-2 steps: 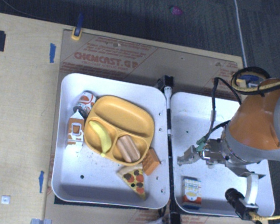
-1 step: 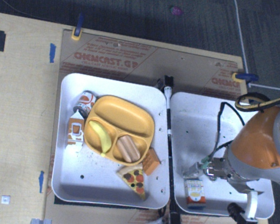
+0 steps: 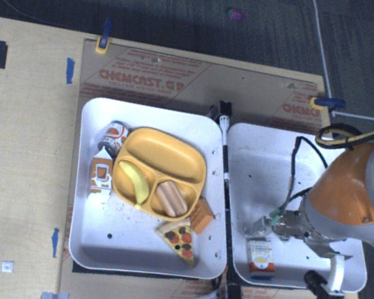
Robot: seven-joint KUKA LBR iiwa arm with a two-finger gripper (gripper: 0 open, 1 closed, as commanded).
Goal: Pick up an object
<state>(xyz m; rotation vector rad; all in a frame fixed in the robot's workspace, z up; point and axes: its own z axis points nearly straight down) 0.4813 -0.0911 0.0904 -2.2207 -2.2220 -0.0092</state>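
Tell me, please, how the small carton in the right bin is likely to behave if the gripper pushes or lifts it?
The small carton lies flat on the right bin floor, so it would probably slide rather than roll or tip. Its boxy shape suggests stiff sides that two fingers could pinch. It looks light for its size, perhaps a toy.

Glossy yellow plastic tray; smooth white bins; matt cardboard underlay.
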